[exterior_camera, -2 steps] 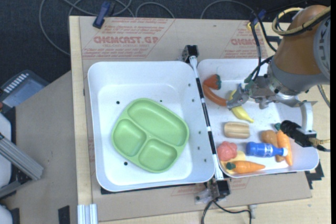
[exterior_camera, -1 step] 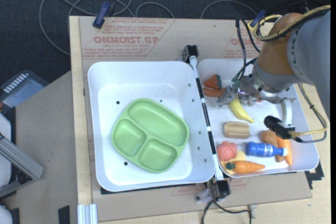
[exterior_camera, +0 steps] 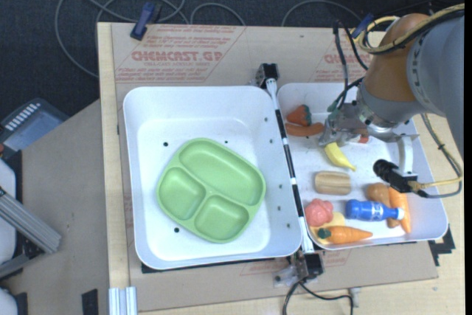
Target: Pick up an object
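now the arm's gripper (exterior_camera: 341,130) hangs low in the right bin (exterior_camera: 435,214), just above a toy banana (exterior_camera: 338,156).
whether it grips cannot be told; toy food crowds this bin, likely as picking stock, beside a green plate (exterior_camera: 211,190).

A table (exterior_camera: 221,48) topped with brown, red-lettered board holds two shallow white bins side by side, the left bin (exterior_camera: 144,158) touching the right bin (exterior_camera: 435,221). A blue clip (exterior_camera: 144,20) sits at its far left corner.
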You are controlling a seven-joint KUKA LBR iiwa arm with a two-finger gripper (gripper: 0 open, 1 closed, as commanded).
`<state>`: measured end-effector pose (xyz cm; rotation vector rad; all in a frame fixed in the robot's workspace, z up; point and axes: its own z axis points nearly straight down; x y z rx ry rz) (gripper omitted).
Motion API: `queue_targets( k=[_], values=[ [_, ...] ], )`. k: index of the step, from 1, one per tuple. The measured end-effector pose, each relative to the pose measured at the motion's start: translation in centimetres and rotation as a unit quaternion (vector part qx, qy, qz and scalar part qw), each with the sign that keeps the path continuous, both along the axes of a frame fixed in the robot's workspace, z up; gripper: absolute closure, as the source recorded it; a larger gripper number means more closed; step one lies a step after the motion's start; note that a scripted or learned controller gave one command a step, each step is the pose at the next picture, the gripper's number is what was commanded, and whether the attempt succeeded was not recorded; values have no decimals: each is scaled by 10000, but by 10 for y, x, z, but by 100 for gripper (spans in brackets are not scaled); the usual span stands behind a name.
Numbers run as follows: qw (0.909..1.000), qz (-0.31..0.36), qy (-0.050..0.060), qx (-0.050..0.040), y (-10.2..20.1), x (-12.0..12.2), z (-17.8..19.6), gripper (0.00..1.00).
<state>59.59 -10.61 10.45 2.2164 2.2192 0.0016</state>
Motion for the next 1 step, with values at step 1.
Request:
queue_targets(
  k=[1],
  values=[
    [10000, 6, 5, 22, 74, -10, 81, 100]
  ],
)
